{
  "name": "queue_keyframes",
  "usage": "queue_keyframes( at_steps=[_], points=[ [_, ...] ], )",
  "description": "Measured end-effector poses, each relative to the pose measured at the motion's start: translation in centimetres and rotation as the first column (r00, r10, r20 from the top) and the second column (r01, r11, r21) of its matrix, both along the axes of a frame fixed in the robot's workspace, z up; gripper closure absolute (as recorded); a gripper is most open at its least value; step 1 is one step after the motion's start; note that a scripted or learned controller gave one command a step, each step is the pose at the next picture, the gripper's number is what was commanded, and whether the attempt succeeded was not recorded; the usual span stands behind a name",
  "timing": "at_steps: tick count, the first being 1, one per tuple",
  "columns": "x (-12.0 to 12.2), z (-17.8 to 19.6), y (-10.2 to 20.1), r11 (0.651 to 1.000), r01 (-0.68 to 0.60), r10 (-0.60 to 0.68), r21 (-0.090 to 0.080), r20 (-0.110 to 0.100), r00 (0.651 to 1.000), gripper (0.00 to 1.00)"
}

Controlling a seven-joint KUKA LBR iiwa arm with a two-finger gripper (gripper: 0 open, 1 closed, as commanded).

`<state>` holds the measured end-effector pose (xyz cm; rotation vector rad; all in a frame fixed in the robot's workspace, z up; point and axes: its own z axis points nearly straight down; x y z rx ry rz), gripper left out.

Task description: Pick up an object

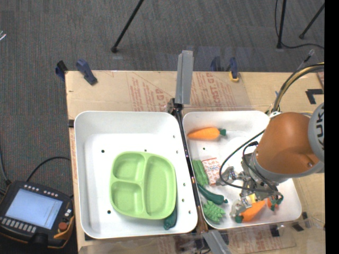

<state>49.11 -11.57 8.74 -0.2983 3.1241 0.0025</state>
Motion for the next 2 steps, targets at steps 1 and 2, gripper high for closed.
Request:
queue_keyframes(
  at_steps=[1, 2],
  points=[
    [0.06, 0.96, 0.04, 1.000, -0.003, 0.003, -0.001, 0.001, 1.000, 1.00],
    [0.04, 0.88, 0.22, 1.000, -0.005, 0.005, 0.002, -0.001, 1.000, 0.00]
  ],
)
